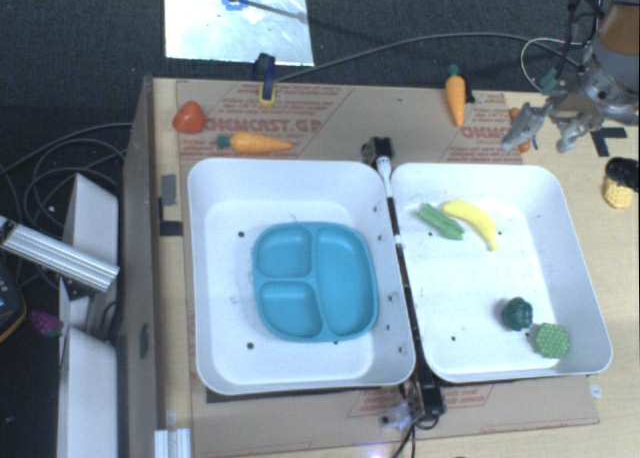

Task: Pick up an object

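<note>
The right bin [570, 246] holds four small things: a yellow banana [474, 219], curved and lying aslant in the upper middle of the bin, with a green bean pod [441, 221] just beside it on its left; and, in the lower right corner, a dark teal round lump [517, 314] with a pale green knobbly piece [551, 340] just beside it, near the bin's lower rim. The middle of this bin's floor is bare white, so there is open room between the two pairs, while the lower pair sits close to the right and lower walls. The left bin [215, 246] bears a blue divided plate [315, 281] near its centre. The gripper [545, 129] hangs at the upper right of the frame, above the cardboard outside the right bin's upper edge, its two fingers spread apart with nothing between them. The banana lies below and to the left of it, well apart; the teal lump lies farther down.
</note>
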{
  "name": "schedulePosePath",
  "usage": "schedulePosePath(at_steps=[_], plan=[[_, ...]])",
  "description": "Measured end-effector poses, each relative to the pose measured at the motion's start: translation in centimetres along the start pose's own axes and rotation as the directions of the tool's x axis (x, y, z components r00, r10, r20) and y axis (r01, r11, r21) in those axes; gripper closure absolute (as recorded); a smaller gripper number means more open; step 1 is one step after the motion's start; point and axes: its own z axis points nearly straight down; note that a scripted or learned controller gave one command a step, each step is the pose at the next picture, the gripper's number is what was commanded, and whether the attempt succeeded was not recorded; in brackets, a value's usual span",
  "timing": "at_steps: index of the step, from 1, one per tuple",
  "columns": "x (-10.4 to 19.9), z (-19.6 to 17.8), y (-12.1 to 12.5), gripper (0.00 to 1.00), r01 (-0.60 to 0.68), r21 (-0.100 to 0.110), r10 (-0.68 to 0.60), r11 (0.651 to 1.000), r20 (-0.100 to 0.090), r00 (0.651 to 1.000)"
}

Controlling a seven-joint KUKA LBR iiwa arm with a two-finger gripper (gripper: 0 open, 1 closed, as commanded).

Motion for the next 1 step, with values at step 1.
schedulePosePath(at_steps=[1], plan=[[-0.78, 19.92, 0.45, 0.00, 0.000, 0.001, 0.000, 1.000, 0.000, 1.000]])
